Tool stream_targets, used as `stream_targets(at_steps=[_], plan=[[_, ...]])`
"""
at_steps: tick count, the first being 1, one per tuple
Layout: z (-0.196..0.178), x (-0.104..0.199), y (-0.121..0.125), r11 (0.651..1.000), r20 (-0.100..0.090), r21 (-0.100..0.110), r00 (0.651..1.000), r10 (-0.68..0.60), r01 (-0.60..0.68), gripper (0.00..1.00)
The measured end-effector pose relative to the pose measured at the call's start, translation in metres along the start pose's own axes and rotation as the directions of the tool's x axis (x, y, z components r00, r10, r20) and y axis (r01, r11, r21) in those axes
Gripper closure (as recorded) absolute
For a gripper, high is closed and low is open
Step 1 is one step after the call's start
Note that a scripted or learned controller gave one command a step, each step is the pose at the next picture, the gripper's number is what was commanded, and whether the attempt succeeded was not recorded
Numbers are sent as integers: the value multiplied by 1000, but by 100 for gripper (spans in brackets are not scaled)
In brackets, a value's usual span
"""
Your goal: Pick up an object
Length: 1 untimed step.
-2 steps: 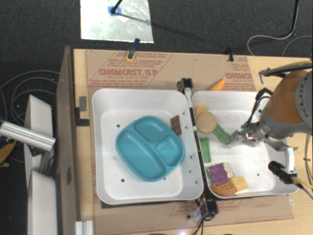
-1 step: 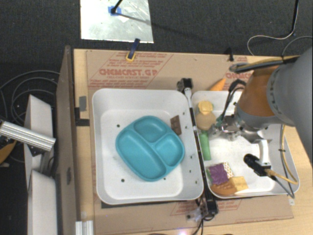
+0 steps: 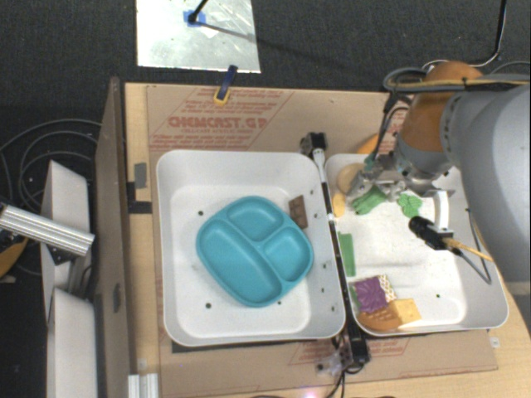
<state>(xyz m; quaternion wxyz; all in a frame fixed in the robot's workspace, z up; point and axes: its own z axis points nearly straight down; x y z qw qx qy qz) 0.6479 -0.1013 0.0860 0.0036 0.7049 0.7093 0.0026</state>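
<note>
Camera view, claw [image 3: 375,182] (right bin's [image 3: 465,305] top-left corner)

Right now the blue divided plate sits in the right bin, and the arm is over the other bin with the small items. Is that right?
Not quite. The camera view shows the blue divided plate in the left bin, not the right one. The rest holds: the arm is over the other bin, the right bin, among the small items.

Bright, even overhead light; glare on white bins [image 3: 249,168]; slightly soft focus.
</note>
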Motion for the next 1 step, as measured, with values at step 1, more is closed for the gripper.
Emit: stream_targets(at_steps=[1], plan=[[-11, -1, -2, 1000, 0, 7, 1000, -2, 2, 100]])
